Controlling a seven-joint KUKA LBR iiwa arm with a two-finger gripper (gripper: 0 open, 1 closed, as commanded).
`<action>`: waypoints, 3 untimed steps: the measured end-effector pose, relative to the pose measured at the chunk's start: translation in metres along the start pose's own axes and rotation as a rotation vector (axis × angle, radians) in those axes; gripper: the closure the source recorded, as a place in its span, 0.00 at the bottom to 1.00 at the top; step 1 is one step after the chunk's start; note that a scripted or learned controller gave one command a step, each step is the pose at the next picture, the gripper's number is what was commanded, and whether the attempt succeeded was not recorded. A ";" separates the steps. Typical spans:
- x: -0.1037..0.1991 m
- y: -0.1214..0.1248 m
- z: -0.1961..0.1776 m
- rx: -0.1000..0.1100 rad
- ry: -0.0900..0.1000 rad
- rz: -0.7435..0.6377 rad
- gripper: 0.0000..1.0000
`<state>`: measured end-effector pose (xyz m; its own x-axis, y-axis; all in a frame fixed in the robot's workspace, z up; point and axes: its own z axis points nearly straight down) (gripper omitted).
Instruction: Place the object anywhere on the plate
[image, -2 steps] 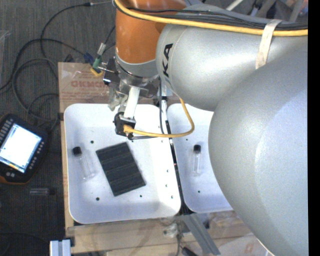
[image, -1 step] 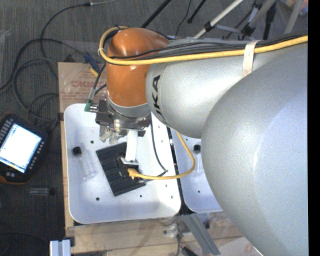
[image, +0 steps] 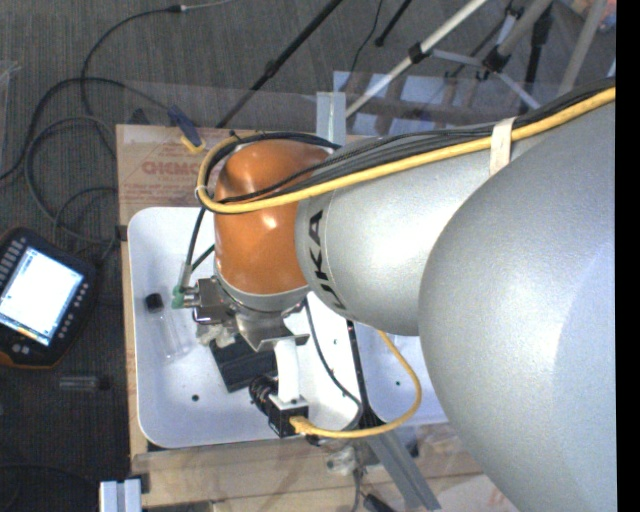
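**A:** What sits furthest left?

**B:** A handheld pendant (image: 40, 300) with a lit screen. It lies on the dark carpet (image: 60, 110), off the bench.

**A:** And next to that?

**B:** The left white bin (image: 150, 412), resting on a cardboard sheet (image: 150, 170) with red print. Near the bin's left wall lies 1 small black piece (image: 153, 300). Just below and to the right of it lies a clear tube-like item (image: 173, 338). The 2 are close, but I can't tell whether they touch.

**A:** Does the gripper have either one?

**B:** The gripper (image: 215, 318) hangs just right of them, under the orange band (image: 260, 235), over the middle of that bin. The wrist hides it from above, so I cannot tell how far open it is or whether it holds anything. The black piece lies apart from it.

**A:** And further right?

**B:** The grey arm (image: 500, 290) covers most of the right bin (image: 392, 352).
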<state>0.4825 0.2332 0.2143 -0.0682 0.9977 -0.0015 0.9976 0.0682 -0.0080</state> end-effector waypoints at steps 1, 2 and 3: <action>0.000 0.000 0.000 0.000 0.000 0.000 0.00; -0.012 0.000 -0.080 -0.005 -0.001 0.267 0.00; -0.012 0.000 -0.087 0.001 -0.004 0.266 1.00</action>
